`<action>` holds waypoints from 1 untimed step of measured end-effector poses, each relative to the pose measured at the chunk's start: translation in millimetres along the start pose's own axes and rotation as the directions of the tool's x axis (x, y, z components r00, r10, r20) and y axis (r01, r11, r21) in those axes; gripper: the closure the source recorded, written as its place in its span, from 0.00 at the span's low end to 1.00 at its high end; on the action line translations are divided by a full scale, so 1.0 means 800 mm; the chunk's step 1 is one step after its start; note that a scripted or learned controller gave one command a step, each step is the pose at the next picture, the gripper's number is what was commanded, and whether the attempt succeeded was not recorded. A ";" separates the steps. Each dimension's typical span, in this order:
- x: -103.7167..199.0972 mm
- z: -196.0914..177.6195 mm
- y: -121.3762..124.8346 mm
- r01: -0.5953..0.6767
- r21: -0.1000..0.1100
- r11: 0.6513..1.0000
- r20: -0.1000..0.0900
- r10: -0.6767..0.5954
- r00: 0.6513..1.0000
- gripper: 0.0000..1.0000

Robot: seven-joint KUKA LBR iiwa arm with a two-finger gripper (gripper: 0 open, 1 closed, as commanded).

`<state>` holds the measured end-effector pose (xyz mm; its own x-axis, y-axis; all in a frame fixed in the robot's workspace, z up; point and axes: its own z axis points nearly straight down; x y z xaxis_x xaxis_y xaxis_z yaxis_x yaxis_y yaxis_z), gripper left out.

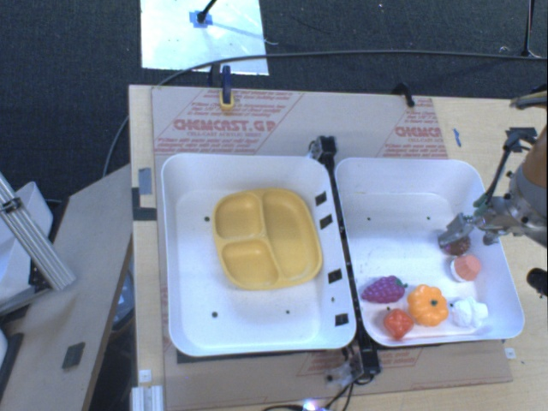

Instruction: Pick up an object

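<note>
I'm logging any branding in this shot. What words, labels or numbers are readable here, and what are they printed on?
"CHEMCAST GP": red print on the brown protective sheet behind the left bin.
The same red print repeats on the sheet behind the right bin, too cut off and blurred to read fully.
Nothing else is readable.

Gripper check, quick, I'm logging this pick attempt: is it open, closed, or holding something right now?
Gripper: cannot be told; it sits low in the right bin, directly over a small dark object.

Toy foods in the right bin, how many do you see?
5, maybe more hidden: grapes, strawberry, pumpkin, white piece along the front, and a pink piece below the end effector.
</note>
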<state>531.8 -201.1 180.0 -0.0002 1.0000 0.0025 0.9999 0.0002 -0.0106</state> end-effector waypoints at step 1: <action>0.001 -0.008 0.004 0.004 -0.012 1.000 0.003 -0.004 1.000 0.00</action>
<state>535.0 -200.7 186.6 -0.0038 1.0000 -0.0004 1.0000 0.0038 0.0010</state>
